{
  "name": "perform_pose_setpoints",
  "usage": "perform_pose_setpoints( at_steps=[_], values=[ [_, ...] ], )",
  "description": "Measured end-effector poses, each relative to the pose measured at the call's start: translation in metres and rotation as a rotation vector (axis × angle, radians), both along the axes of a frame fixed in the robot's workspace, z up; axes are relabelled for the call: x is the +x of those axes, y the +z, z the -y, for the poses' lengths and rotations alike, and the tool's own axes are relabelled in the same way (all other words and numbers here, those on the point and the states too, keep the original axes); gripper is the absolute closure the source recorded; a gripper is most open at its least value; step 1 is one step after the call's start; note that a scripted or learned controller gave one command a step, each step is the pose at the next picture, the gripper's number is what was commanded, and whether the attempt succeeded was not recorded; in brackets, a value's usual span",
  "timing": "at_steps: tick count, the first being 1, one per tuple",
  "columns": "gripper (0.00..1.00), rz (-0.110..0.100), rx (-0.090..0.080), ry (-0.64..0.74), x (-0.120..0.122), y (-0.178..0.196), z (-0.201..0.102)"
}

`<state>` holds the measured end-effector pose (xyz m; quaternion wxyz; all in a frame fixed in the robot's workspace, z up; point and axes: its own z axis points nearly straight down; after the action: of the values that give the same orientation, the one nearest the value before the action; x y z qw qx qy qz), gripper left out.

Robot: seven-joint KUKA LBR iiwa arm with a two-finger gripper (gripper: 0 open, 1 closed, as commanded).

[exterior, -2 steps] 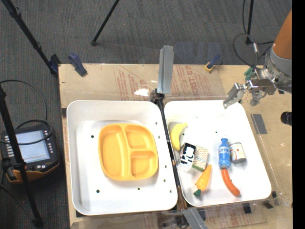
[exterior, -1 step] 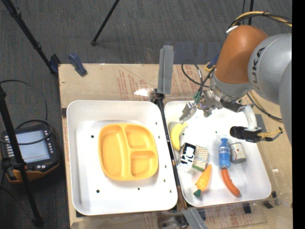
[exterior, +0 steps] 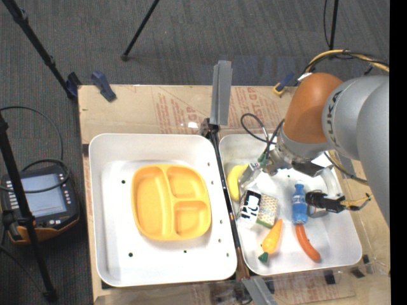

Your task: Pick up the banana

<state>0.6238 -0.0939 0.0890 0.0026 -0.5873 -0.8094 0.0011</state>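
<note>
The banana [exterior: 235, 180] is seen lying in the right bin [exterior: 346, 246], against that bin's left wall, just to the left of the gripper [exterior: 253, 172] and seemingly touching it or nearly so. The gripper is lowered to the banana's right edge; whether it is open or closed cannot be told, and the banana is not seen to be gripped. Just below the gripper a black-and-white packet [exterior: 250, 204] is found, with a small patterned box [exterior: 267, 210] beside it. Further below lies a toy carrot [exterior: 271, 236] (orange, with a green top). To the gripper's lower right a blue bottle [exterior: 299, 203] is laid, and beyond it an orange-red sausage-shaped item [exterior: 307, 243]. Well to the left of the gripper, in the left bin [exterior: 108, 170], a yellow tray [exterior: 172, 202] with 3 compartments is placed.
</note>
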Motion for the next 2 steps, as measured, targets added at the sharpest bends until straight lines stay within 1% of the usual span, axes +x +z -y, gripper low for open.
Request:
perform_pose_setpoints(
  at_steps=[1,2],
  values=[
    [0.00,0.006,0.000,0.252,0.000,0.023,0.020],
    [0.00,0.008,-0.004,0.186,0.022,-0.001,-0.005]
  ],
)
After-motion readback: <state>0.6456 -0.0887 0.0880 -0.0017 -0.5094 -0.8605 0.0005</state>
